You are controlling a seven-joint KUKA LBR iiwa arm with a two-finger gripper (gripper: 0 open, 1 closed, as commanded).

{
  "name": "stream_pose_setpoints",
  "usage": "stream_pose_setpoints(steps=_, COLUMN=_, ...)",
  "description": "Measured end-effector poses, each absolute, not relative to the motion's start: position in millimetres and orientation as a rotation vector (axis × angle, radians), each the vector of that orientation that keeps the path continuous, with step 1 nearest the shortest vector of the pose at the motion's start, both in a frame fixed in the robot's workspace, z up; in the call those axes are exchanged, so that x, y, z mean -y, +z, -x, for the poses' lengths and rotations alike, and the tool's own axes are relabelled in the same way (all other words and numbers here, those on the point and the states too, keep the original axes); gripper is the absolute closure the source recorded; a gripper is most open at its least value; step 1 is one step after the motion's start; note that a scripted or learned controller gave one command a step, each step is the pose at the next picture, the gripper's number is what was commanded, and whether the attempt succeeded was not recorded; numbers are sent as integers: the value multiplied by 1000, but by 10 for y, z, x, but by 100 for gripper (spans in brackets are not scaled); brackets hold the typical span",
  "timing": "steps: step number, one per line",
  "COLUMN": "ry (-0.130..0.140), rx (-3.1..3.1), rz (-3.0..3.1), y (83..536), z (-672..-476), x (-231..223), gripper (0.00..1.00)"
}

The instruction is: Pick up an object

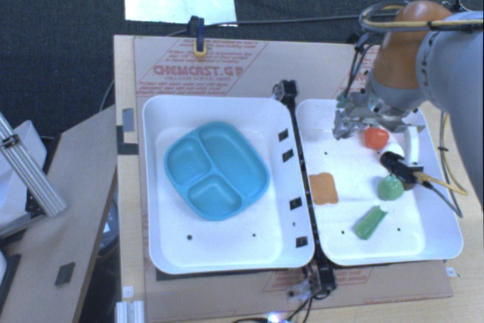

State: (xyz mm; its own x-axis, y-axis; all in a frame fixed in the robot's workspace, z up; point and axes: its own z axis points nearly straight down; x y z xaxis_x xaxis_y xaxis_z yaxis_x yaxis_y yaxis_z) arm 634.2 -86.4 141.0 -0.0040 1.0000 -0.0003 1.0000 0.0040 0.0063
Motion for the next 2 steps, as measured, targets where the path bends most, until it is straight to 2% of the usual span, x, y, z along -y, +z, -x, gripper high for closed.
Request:
stream_pose_setpoints(steps=1, ry=9, rx=-2223, rz=-2211, y=1992, z=-6375, x=762, gripper=100)
stream_pose_setpoints(steps=2, ry=8, rx=-2221, rz=-2211, y=2606, z=-6380, x=846, gripper=100)
